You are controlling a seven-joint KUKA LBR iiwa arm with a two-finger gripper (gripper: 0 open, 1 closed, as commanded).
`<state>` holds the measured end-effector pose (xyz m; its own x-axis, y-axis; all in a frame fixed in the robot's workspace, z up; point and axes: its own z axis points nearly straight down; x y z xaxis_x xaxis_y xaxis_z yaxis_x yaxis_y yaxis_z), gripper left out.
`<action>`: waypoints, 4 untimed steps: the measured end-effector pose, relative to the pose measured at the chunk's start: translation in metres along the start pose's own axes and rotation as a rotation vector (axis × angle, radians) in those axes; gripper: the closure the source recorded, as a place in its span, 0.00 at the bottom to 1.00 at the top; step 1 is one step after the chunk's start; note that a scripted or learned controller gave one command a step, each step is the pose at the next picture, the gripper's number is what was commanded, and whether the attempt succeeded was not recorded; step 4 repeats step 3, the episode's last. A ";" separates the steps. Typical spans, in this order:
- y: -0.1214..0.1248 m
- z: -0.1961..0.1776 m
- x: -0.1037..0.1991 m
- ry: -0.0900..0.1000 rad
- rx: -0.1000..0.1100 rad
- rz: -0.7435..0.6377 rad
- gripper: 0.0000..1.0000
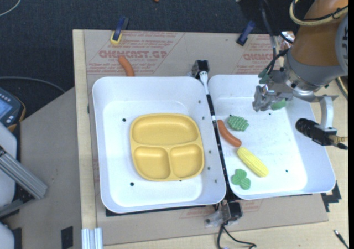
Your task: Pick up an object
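Observation:
My gripper [266,102] hangs over the far part of the right bin [310,179], under the grey arm with its orange band. A small green piece [280,104] shows right at the gripper's tip; I cannot tell whether it is held or lies beneath. Nearer the bin's left side lie a bumpy green item [238,123], a red sausage [229,133], a yellow corn cob [253,162] and a green leafy piece [240,179]. All of these sit to the left of and nearer than the gripper.
The left bin [108,109] holds a yellow divided plate [166,146]. Another sausage [126,66] lies on the bench behind the left bin. A black fitting [315,130] sticks out over the right bin's right side. Clamps sit along the far bench edge.

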<state>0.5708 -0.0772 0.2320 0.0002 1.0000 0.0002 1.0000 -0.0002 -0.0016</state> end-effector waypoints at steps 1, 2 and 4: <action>0.006 0.018 -0.005 0.000 0.001 0.000 1.00; 0.012 0.008 0.007 -0.001 -0.004 -0.002 1.00; 0.005 0.015 -0.010 -0.001 0.000 0.001 1.00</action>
